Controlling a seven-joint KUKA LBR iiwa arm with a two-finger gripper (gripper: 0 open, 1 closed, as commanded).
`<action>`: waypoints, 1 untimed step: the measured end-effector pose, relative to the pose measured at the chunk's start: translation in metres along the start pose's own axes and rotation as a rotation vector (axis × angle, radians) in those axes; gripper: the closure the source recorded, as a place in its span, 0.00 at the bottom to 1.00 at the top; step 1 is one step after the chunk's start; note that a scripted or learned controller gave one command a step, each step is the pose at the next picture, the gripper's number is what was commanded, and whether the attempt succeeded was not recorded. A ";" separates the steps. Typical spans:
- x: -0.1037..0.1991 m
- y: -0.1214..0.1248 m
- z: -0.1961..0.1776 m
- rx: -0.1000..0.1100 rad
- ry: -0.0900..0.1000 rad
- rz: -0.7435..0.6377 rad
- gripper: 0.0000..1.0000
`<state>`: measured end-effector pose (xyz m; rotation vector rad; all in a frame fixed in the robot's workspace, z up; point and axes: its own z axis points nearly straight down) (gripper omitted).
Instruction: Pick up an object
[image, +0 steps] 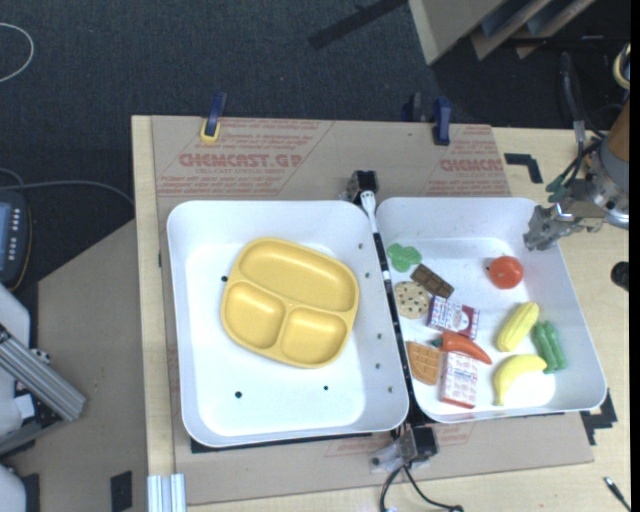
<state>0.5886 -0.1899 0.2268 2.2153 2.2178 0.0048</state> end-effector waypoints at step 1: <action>0.000 0.001 0.002 0.004 0.001 0.000 1.00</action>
